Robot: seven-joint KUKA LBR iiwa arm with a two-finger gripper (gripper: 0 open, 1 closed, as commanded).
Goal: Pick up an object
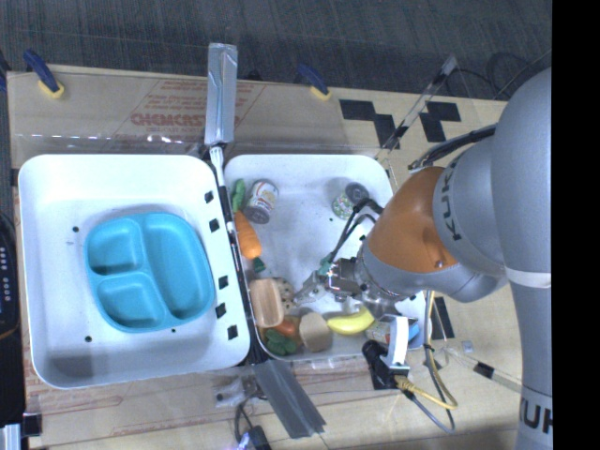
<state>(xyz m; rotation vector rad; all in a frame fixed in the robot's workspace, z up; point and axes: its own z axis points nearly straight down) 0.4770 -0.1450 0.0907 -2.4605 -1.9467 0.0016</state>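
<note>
You'll see the end effector (314,287) low in the right bin (300,172), but whether it is open or gripping anything cannot be told. The banana (351,322), yellow and curved, lies just beside it, toward the bin's near wall, apparently ungrasped.

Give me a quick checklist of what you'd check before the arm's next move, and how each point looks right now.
1. Gripper is over the right bin: ok.
2. Something is between its fingers: cannot tell.
3. Objects within reach, such as the banana and carrot: ok.
4. Crowding near the gripper; toys packed along the bin's lower edge: not ok.
5. Blue tray lies flat in the left bin: ok.
</note>
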